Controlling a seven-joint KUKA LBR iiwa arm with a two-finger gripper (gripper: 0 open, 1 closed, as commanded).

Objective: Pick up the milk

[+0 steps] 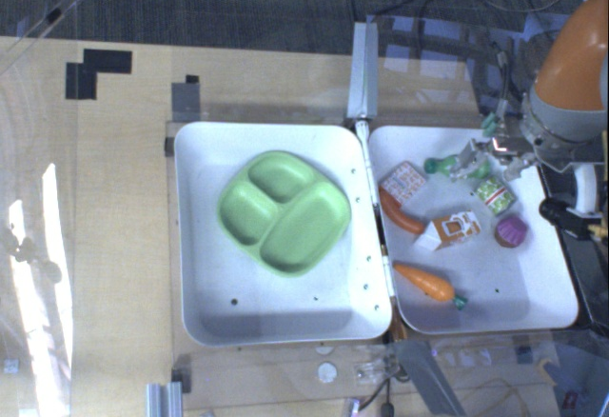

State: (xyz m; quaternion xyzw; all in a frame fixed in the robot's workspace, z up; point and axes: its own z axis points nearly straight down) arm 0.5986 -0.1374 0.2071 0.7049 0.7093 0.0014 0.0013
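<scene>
No legible text, brand, number or sign anywhere. Print on milk carton [458, 228] and on small checked packet [405, 180] too blurred to read.

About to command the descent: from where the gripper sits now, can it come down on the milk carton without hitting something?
Probably yes. The milk carton lies on its side with nothing on top of it. The gripper hovers up-right of it. The sausage touches its left end, so a wide grasp may nudge that.

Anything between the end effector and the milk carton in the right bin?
Nothing visible. The end effector hovers at the right bin's upper right; the milk lies lower left on bare floor. A green packet sits just right of that line.
</scene>
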